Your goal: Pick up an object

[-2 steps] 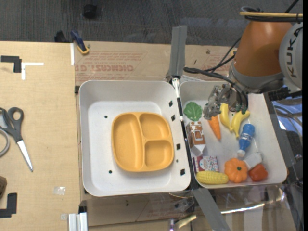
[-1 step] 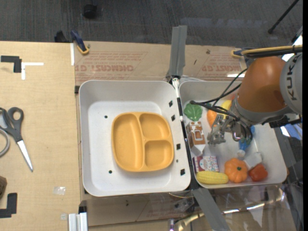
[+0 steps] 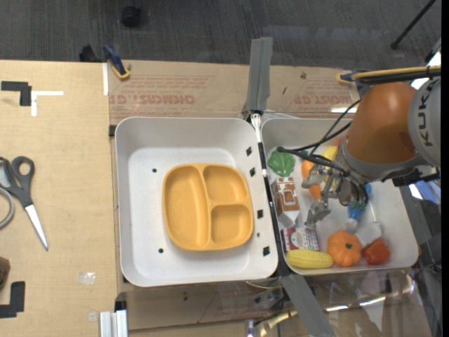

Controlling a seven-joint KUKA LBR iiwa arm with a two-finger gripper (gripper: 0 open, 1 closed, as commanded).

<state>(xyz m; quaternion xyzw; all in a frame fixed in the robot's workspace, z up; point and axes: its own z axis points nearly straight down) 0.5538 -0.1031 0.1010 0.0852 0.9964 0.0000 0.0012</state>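
The right bin [image 3: 395, 213] holds several toy foods: a green leafy piece [image 3: 282, 163], a brown snack packet [image 3: 287, 195], a red and white packet [image 3: 303, 239], a yellow corn cob [image 3: 309, 259], a small orange pumpkin [image 3: 344, 248] and a red pepper [image 3: 377, 252]. My gripper [image 3: 319, 206] hangs low over the middle of this bin, just above the packets and left of a blue item [image 3: 358, 206]. An orange piece [image 3: 309, 168] lies partly under the wrist. Nothing can be seen held.
The left bin [image 3: 140, 188] carries a yellow divided plate [image 3: 208, 206]. Scissors [image 3: 27, 195] lie on the cardboard bench at far left. The arm's orange band [image 3: 382, 121] covers the right bin's back right corner.
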